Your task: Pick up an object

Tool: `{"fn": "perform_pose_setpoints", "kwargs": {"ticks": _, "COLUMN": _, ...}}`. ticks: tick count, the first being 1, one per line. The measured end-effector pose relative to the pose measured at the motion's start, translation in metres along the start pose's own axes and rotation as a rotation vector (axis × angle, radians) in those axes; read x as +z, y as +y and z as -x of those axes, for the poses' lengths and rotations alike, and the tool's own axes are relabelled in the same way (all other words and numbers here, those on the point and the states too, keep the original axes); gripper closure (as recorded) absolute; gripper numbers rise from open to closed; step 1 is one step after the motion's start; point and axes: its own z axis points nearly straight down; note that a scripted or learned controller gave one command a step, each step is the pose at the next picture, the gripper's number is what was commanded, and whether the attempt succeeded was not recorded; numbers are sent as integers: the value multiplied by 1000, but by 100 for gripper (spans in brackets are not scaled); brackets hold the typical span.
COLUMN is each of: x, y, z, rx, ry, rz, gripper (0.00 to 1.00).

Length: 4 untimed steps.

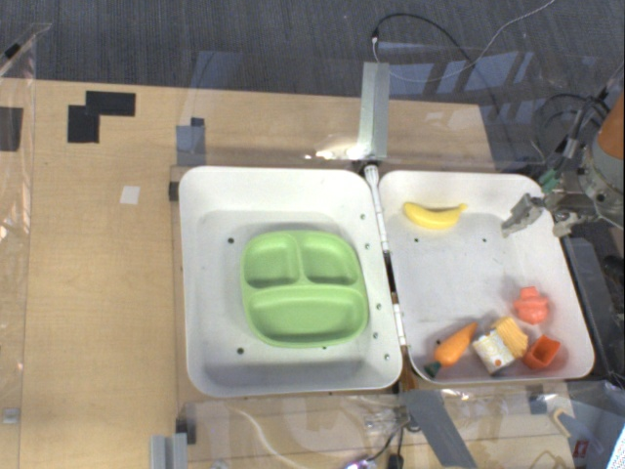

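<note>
Wooden bench (98, 262) with two white bins side by side.

The right bin (459, 262) sits just under the gripper (532, 213); the left bin (210, 262) lies beyond it, farther from the gripper, the two touching along their inner edges. Black tape marks (98, 113) lie farthest away.

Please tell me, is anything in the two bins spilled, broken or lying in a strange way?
Nothing stands out. The green divided plate lies flat in the left bin. In the right bin, the banana lies alone near the far wall, and the carrot and other toy foods are bunched in the near corner. The gripper is over the far right side.
</note>
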Motion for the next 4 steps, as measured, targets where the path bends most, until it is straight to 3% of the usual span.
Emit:
{"fn": "perform_pose_setpoints", "kwargs": {"ticks": 1, "x": 97, "y": 65, "z": -52, "rx": -189, "ry": 0, "rz": 1, "gripper": 0}}
{"fn": "perform_pose_setpoints", "kwargs": {"ticks": 2, "x": 134, "y": 93, "z": -95, "rx": -209, "ry": 2, "rz": -7, "gripper": 0}}
{"fn": "perform_pose_setpoints", "kwargs": {"ticks": 3, "x": 125, "y": 90, "z": -94, "rx": -213, "ry": 2, "rz": -19, "gripper": 100}}
{"fn": "perform_pose_setpoints", "kwargs": {"ticks": 4, "x": 123, "y": 93, "z": -95, "rx": -214, "ry": 1, "rz": -8, "gripper": 0}}
